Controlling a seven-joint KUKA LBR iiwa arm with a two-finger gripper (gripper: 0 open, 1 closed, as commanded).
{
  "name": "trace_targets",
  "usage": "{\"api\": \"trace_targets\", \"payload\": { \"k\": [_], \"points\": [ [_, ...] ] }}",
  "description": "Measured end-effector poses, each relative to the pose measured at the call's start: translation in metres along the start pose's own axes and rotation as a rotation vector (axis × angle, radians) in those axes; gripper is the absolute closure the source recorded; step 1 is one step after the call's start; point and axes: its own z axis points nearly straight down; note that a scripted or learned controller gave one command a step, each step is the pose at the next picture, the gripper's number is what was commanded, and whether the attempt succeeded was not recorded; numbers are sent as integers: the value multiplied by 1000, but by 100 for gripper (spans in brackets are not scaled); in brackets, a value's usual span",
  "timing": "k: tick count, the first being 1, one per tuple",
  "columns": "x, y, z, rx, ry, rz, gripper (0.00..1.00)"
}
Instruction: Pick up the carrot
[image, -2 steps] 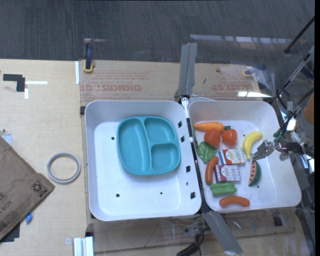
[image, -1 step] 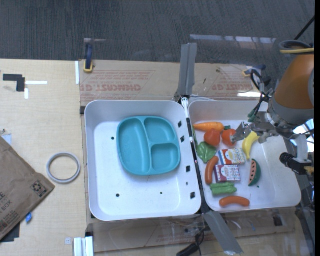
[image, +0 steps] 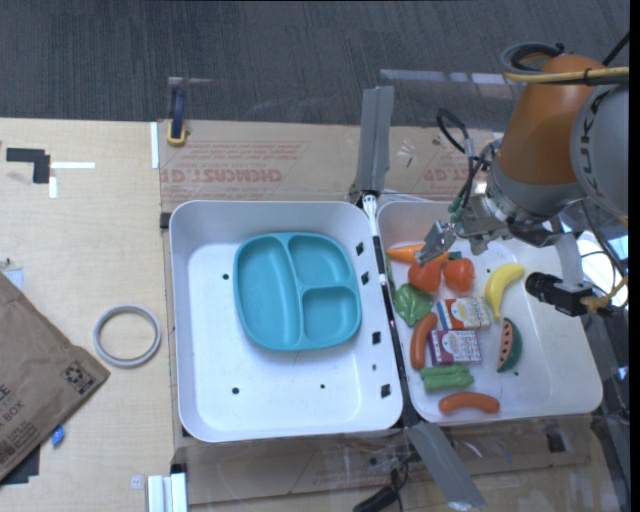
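Worktop (image: 80, 260): a pale wooden surface was seen at the left, with a flat brown cardboard box (image: 35, 375) at its lower left corner and a grey ring of tape (image: 127, 333) lying just beside the left bin.

Left bin (image: 200, 330): a shallow white plastic bin was seen, with a turquoise three-compartment plate (image: 297, 290) lying flat in it.

Right bin (image: 560, 385): a second shallow white bin was seen touching the first, crowded with toy food.

Carrot (image: 405, 253): a small orange toy carrot was seen at the upper left of the right bin, near the dividing wall, lying roughly level, with a red round tomato-like toy (image: 425, 275) touching or nearly touching its lower right side. A green leafy toy (image: 410, 302) lay just below.

Other contents: an orange-red sausage-shaped toy (image: 421, 340), two small printed cartons (image: 457, 332), a yellow banana (image: 502, 283), a watermelon slice (image: 508, 346), a green pod (image: 445, 377) and another red sausage (image: 468, 403) were noted further right and lower.

Gripper (image: 437, 242): it was seen just beside the carrot's right end, low over the bin. Whether it was wide or narrow could not be told, and nothing could be made out in its grasp.

Step in hand: the approach to the carrot was judged to be under way, the grasp not yet made.

Advice: the gripper would best be shifted slightly left, centred over the carrot's middle and closed across its narrow width, so that the red toy and the bin wall are cleared.
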Motion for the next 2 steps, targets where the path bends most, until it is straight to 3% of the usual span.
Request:
{"api": "trace_targets", "payload": {
  "k": [1,2],
  "points": [
    [-44,55,86,0,0,-54,0],
    [-38,25,108,2,0,19,0]
  ]
}}
